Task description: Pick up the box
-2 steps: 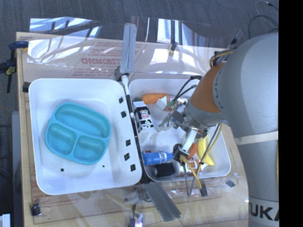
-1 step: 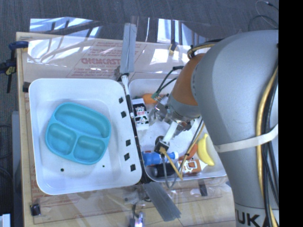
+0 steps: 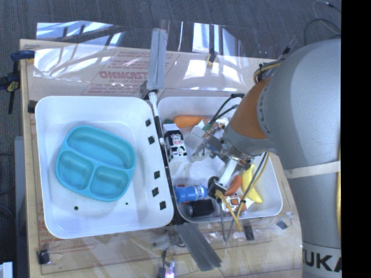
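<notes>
2 white bins [image 3: 46,155] on wooden bench [image 3: 64,77] | dark carpet floor [image 3: 87,4] | pincer [image 3: 201,145] over right bin [image 3: 273,206], grip unreadable

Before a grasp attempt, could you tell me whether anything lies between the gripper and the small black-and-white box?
Nothing visible does: the gripper is close beside the small black-and-white box, and only the floor of the white bin shows between them.

Clear floor surrounds the blue plate [image 3: 95,163] in its bin [image 3: 43,155]. Past the plate, the neighbouring bin [image 3: 191,105] is crowded: carrot [image 3: 188,121], box [image 3: 174,142], blue can [image 3: 190,193] and banana [image 3: 249,187] obstruct my passage.
</notes>
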{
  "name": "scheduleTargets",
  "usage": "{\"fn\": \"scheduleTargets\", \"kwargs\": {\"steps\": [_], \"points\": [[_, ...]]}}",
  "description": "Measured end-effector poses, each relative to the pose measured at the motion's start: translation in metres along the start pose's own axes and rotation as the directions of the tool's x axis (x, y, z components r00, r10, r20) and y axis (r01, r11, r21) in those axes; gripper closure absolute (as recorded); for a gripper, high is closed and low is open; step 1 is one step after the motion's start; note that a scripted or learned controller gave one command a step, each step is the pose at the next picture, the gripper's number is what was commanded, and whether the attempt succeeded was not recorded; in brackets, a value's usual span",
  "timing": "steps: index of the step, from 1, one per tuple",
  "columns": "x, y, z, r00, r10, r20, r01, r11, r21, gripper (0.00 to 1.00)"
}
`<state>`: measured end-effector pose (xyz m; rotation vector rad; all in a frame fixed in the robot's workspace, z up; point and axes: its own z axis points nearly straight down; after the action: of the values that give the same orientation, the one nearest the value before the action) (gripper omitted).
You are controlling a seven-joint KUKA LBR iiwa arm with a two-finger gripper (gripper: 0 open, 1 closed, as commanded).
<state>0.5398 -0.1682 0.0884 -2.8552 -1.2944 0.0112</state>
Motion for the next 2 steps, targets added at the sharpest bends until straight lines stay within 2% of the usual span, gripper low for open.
{"fn": "scheduleTargets", "kwargs": {"steps": [1, 2], "points": [[0.000, 0.000, -0.007, 1.000, -0.003, 0.001, 0.003, 1.000, 0.006, 1.00], [0.060, -0.040, -0.130, 0.989, 0.145, -0.002, -0.145, 0.989, -0.003, 1.00]]}}
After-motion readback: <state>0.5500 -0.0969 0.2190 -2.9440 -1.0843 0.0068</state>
